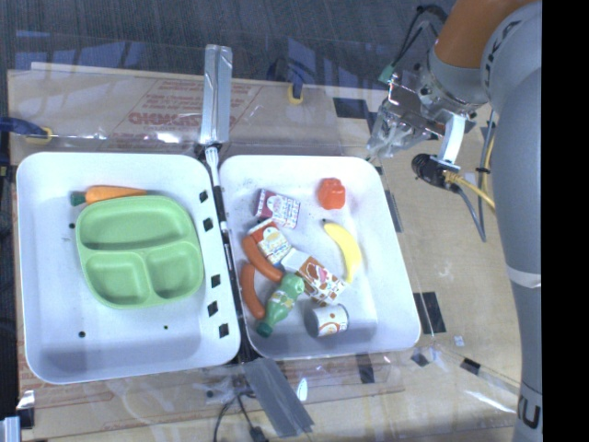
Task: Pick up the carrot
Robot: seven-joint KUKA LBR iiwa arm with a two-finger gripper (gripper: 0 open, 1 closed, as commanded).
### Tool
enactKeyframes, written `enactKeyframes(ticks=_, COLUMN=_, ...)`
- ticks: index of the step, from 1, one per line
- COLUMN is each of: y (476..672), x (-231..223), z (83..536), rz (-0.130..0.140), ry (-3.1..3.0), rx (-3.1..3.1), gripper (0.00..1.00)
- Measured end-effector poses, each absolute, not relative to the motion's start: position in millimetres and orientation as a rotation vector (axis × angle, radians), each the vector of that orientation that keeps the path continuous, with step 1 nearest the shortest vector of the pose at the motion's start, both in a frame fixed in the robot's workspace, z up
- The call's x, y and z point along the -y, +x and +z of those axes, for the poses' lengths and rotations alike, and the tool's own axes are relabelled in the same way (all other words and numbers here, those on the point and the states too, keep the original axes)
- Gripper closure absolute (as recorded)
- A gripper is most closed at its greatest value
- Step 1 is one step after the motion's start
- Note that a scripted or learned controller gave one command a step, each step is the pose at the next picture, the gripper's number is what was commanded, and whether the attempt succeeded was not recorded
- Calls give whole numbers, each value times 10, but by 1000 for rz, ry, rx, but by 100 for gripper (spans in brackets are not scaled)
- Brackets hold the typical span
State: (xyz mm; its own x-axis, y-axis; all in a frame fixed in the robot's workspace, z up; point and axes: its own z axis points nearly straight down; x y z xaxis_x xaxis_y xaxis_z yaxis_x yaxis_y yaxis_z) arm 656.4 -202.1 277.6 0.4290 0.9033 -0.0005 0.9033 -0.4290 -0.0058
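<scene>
The carrot [112, 193] lies in the left bin [37, 274], along its far edge near the far-left corner, its green top pointing left. It rests just beside the far rim of a green divided tray [138, 249] that takes up much of that bin; whether the two touch is hard to tell.

The hand [385, 145] hangs above the desk [460, 284] just outside the far-right corner of the right bin [391, 284], well apart from the carrot. Nothing sits between its fingers; whether they are spread or closed I cannot tell from this angle.

In the right bin a red pepper [332, 192] lies near the far edge, a banana [343, 249] near the right edge, and a small carton [277, 209] toward the far-left part. Two sausages [255, 274], a green bottle [280, 304] and a can [326, 319] crowd toward the near edge.
</scene>
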Motion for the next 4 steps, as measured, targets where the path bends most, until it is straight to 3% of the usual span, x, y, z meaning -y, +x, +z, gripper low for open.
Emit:
enactKeyframes(ticks=1, y=6569, x=2014, z=2875, rz=8, ry=-2646, rx=1684, gripper=100)
enactKeyframes(ticks=2, y=6274, x=1641, z=2430, rz=6, ry=-2571, rx=1799, gripper=100)
enactKeyframes(ticks=3, y=6470, x=1317, z=1914, rz=4, ry=-2013, rx=2408, gripper=100)
enactKeyframes(ticks=4, y=6509, x=858, z=1916, rz=4, ry=-2312, rx=2125, gripper=100)
